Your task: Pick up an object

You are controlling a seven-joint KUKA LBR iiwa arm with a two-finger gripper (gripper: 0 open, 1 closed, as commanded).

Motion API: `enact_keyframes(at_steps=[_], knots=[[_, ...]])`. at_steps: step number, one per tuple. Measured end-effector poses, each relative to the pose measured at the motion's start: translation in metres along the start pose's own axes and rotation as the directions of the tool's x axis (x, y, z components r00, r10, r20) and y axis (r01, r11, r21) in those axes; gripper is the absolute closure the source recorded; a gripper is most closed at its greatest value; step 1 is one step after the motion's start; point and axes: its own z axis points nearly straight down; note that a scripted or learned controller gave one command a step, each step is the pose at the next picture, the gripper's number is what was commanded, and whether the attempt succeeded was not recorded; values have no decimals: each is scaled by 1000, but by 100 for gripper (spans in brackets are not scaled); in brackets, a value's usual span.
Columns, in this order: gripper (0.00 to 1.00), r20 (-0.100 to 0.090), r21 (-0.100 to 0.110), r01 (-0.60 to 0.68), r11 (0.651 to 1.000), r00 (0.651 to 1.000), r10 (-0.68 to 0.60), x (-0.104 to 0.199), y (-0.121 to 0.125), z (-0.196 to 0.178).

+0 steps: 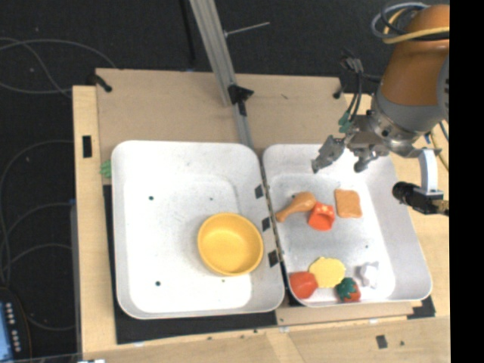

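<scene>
Target, orange block [348, 203]: lies flat in the right bin [404, 237], toward 1 o'clock of its floor. I judge it light and fairly stiff; its two long flat sides offer my best hold.
Nearest neighbours: red pepper-like piece [321, 217] just beside it at 8 o'clock; tan drumstick-shaped toy [296, 206] farther at 9 o'clock.
Other contents: yellow piece [327, 271], red piece [303, 284], green-and-red piece [348, 290] and a small whitish item [368, 274], clustered toward 6 o'clock of the bin.
My end effector [344, 159]: two fingers spread apart, nothing between them, touching nothing I can see; it hangs at 12 o'clock of the block, over the bin's far rim.
Left bin [151, 172]: holds a yellow bowl [230, 243], upright, at 4 o'clock.
Tabletop [166, 100]: carries both bins side by side.
</scene>
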Motion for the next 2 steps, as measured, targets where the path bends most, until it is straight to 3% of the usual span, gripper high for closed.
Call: enact_keyframes(at_steps=[1, 2], knots=[[0, 0, -1, -1, 1000, 1000, 1, 0, 0, 0], [0, 4, 5, -6, 1000, 1000, 6, -11, -6, 51]])
